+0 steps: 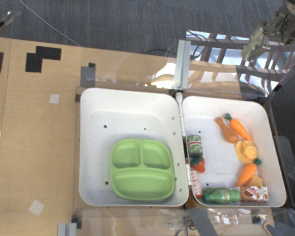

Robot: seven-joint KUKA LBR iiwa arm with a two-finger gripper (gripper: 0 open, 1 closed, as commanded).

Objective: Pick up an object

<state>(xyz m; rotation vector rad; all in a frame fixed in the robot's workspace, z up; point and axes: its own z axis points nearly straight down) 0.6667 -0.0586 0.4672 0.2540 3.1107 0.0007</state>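
Gripper [255, 41] sits at the top right, above the metal frame beyond the bins, well clear of both; can't tell how it is set, too small and blurred against the frame.

Near to far:
- Right bin [212, 119], near edge: green bottle [221, 195] lying on its side, touching a small red-and-white carton [255, 193] toward the near right corner.
- Just beyond the carton: orange carrot [247, 173] with its green top pointing away, tilted along the right wall.
- Against the divider wall: a flat packet [194, 181] near the corner, a red strawberry-like piece [199, 164] with green on top, then a small can [193, 144] with a green label, all in a row along that left wall.
- Right side, mid-depth: yellow piece [246, 151], round, touching the near carrot's leafy end.
- Far part of the right bin: a brown drumstick-shaped piece [227, 130] and a second carrot [238, 128] side by side, nearly touching.
- Left bin [97, 117]: green divided plate [142, 168], three compartments, in the near half toward the divider.
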